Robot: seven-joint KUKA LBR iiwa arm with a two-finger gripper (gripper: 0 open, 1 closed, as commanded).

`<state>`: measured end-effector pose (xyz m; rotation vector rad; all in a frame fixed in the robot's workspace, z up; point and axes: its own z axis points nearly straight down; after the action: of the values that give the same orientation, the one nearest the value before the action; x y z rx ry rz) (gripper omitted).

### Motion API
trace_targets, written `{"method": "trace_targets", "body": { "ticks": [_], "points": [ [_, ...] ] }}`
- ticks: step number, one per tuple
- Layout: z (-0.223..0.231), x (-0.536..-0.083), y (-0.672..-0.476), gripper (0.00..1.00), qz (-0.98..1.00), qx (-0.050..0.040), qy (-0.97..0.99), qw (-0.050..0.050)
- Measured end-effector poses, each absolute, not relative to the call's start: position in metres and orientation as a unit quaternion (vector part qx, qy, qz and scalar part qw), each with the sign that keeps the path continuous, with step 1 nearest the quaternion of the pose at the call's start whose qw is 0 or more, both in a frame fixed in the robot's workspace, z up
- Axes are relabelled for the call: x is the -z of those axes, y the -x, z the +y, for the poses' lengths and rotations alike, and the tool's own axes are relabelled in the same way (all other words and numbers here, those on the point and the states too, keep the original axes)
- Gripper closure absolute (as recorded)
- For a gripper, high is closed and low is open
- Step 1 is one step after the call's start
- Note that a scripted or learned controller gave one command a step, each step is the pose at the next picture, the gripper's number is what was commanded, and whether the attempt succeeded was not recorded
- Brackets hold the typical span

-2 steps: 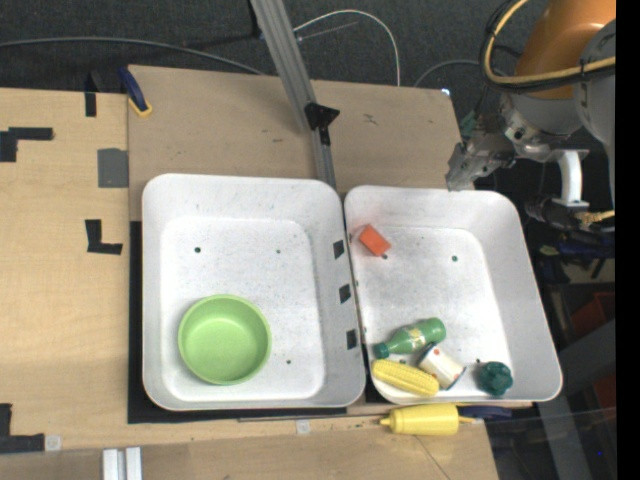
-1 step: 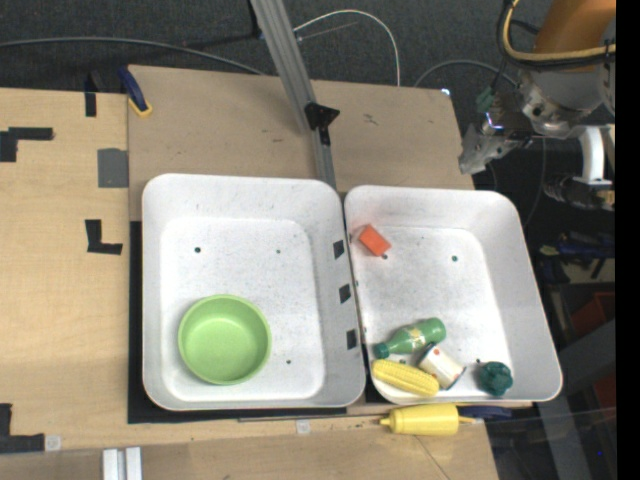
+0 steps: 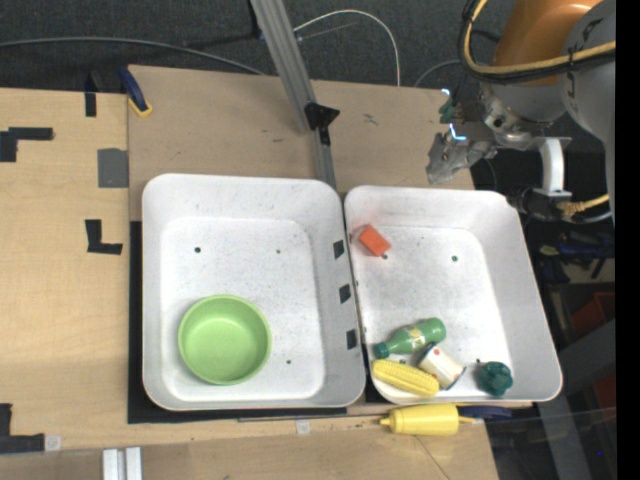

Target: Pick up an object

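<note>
My gripper [image 3: 447, 164] hangs above the far edge of the right bin [image 3: 520, 238], near its back rim, with nothing seen between its fingers. In the right bin lie an orange block [image 3: 374, 240] near the back left, a green bottle [image 3: 411, 338], a yellow corn cob [image 3: 405, 377], a small white-and-red cylinder [image 3: 441, 365] and a dark green toy [image 3: 492, 376] along the front. A green bowl [image 3: 225, 339] sits in the front of the left bin [image 3: 160, 228].
A yellow bottle [image 3: 423, 420] lies on the bench just outside the right bin's front rim. A grey metal pole [image 3: 285, 48] slants down to the gap between the bins. Cables run behind the bench.
</note>
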<state>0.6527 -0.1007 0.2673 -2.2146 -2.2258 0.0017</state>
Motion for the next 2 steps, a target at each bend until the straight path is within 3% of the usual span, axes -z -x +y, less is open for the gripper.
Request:
{"method": "trace_targets", "body": {
  "ticks": [2],
  "points": [
    [0.006,-0.269,-0.627,1.0,-0.709,-0.0007,0.705,0.001]
  ]
}}
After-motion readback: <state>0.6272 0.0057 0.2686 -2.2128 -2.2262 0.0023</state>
